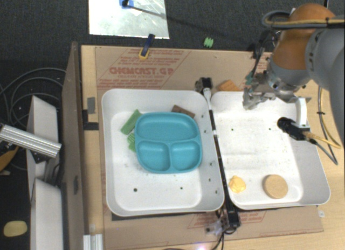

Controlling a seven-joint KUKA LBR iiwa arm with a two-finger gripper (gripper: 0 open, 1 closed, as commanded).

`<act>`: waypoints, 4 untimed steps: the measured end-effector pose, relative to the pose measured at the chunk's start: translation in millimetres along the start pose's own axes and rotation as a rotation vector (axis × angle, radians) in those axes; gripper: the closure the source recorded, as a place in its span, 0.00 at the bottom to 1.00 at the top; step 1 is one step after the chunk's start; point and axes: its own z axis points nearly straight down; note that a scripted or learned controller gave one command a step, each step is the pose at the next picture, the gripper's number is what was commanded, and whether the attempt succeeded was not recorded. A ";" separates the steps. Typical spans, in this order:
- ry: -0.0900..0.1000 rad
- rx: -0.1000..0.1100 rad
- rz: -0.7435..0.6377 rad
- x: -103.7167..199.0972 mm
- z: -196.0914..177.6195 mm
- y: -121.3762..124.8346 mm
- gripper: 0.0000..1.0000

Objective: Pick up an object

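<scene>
**Choosing a clean target before I go down**

My gripper [252, 102] hangs over the far left corner of the right bin [259, 146], above bare white floor with nothing under it. From this slant I cannot tell whether it is open or closed, so I would open it wide before any descent.

The easiest things to take lie at the near end of this same bin. A tan disc [276, 186] sits flat, and a small yellow lump [236, 183] lies to its left, close to the bin's left wall. The two are apart, with clear floor between them.

I judge the tan disc the better pick. It has room on every side, whereas the yellow lump is crowded by the wall. The disc looks low and flat, so I should centre over it, straddle its width, and come down almost to the floor before closing, or I will skim over the top.

The left bin [156, 189] is the harder choice. Its blue divided plate [167, 142] is broad, and the green pieces [130, 122] and the brown piece [183, 110] are tucked against its rim.
</scene>
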 end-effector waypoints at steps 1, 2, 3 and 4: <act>0.003 0.008 -0.004 59.2 6.6 13.2 1.00; 0.000 0.017 0.010 -6.8 42.0 -41.7 1.00; 0.002 0.005 -0.005 67.2 4.4 -10.6 1.00; 0.001 0.010 0.003 62.6 6.4 -12.4 0.00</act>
